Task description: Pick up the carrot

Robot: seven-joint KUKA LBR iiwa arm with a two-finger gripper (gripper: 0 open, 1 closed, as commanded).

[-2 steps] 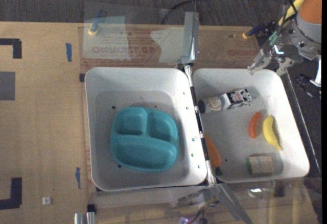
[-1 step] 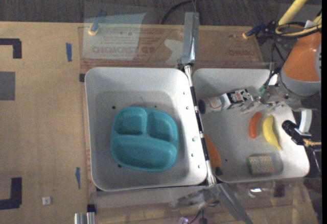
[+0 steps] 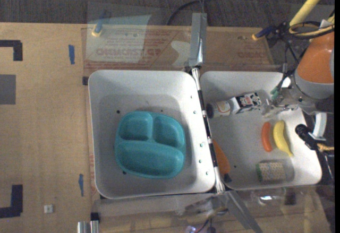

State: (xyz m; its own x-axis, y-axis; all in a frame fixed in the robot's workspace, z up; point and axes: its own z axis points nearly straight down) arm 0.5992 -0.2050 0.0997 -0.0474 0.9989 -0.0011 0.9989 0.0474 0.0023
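The carrot (image 3: 220, 158) lay along the left wall of the right bin (image 3: 241, 171), toward its near corner. The gripper (image 3: 276, 103) hung over the far right part of that bin, well apart from the carrot; I could not tell how it was set. Just left of it lay a small white bottle (image 3: 239, 103). A banana (image 3: 282, 137) and an orange piece (image 3: 266, 136) lay side by side nearer, with a speckled can (image 3: 271, 171) nearest. A teal divided plate (image 3: 151, 144) sat in the left bin (image 3: 106, 94).
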